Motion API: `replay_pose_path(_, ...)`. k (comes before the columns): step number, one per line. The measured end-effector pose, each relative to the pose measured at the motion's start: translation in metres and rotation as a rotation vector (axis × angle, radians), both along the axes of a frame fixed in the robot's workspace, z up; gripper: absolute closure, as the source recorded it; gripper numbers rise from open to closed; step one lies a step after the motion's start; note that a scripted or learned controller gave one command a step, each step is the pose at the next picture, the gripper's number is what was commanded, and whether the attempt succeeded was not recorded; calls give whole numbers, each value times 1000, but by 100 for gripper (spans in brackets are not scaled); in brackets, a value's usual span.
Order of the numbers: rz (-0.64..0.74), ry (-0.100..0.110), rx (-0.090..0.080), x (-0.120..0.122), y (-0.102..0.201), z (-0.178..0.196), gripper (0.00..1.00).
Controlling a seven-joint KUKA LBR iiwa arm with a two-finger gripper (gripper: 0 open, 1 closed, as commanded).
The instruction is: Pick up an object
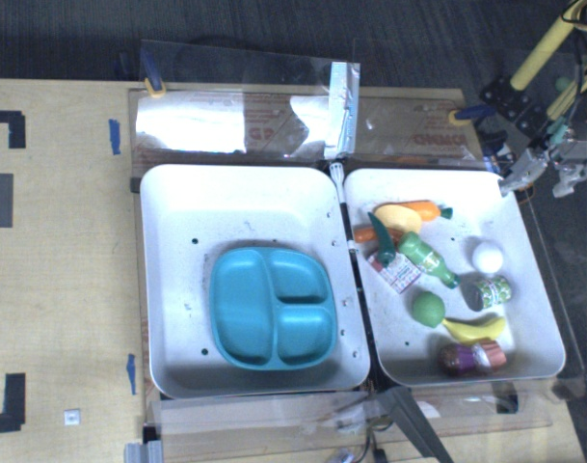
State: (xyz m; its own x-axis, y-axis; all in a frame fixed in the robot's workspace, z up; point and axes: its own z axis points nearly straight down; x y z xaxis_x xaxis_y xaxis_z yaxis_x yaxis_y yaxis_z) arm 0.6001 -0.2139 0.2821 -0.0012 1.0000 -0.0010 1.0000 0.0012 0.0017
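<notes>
Hand (542,162) sits at the upper right, over the far right corner of the right bin (539,258); cannot tell its state. Right bin holds carrot (423,210), green bottle (428,258), white ball (488,258), green ball (428,309), banana (474,329), small can (491,292). Left bin (177,220) holds blue divided plate (272,307).

1. We count two shallow white plastic bins: the left bin (168,210) and the right bin (524,249).
2. We see one teal plastic divided plate (271,307), with three compartments.
3. We count one orange toy carrot (423,209), one yellow toy banana (476,329) and one round green ball-shaped fruit (428,309).
4. We count one green plastic bottle (426,258), one white ball (488,258) and two small cans: a green-labelled one (488,292) and a dark red one (473,358).
</notes>
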Motion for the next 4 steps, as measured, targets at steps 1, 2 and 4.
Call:
replay_pose_path(1, 85, 9, 6, -18, 8, -180, 0)
replay_pose_path(2, 91, 0, 2, -12, 16, -196, 0)
replay_pose_path(4, 225, 0, 12, -63, -1, -181, 0)
